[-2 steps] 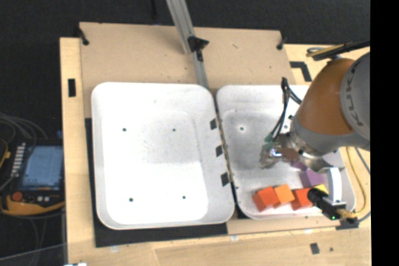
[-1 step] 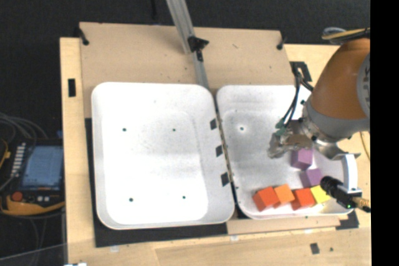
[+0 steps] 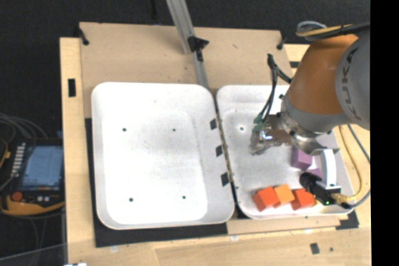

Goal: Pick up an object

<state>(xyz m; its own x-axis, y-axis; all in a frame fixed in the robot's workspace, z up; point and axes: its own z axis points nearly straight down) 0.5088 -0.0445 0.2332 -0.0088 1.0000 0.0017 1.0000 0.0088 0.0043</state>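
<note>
My gripper [image 3: 260,139] hangs low over the middle of the right bin [image 3: 240,99], with the orange-banded wrist above and to its right. Three orange blocks [image 3: 284,197] lie in a row at that bin's front edge, well below the gripper. A purple block [image 3: 303,159] sits just right of the gripper, partly hidden under the wrist. Nothing shows between the fingers from this angle.
The left bin [image 3: 153,152] lies beside the right one, separated by a ridge with black clips. A slanted metal rail [image 3: 177,6] rises behind the bins. A blue-screened device [image 3: 38,170] rests off the bench at the left.
</note>
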